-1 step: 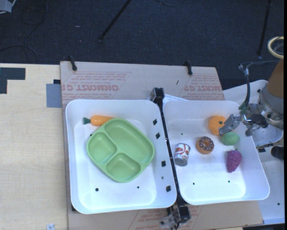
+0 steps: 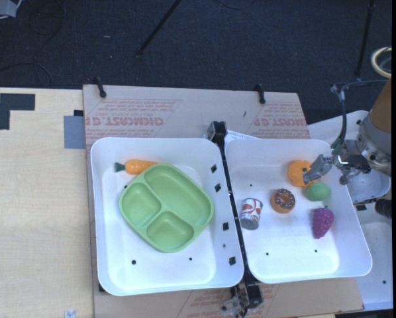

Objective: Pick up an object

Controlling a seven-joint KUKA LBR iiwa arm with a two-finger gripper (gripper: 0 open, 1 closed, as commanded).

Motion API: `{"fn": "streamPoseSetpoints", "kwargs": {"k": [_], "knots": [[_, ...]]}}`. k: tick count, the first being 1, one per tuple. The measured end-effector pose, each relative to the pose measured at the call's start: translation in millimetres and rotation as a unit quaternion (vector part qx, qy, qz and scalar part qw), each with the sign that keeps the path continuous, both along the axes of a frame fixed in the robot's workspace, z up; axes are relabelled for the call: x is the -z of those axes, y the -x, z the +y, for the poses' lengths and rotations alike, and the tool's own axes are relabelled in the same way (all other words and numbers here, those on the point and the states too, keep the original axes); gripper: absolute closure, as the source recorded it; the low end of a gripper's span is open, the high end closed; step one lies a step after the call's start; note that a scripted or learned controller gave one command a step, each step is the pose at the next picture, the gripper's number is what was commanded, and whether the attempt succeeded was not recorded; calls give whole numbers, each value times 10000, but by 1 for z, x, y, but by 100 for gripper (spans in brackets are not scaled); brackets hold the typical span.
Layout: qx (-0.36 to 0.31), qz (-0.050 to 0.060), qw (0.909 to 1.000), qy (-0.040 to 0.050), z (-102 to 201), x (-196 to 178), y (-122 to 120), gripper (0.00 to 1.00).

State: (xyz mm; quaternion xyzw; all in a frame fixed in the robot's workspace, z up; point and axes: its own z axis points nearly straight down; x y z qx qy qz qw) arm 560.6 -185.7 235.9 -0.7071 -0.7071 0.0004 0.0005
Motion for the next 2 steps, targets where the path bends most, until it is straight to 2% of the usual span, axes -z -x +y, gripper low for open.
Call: {"fn": "streamPoseSetpoints", "kwargs": {"k": [2], "knots": [[0,32,10000,-14,3,96,18,0]]}}
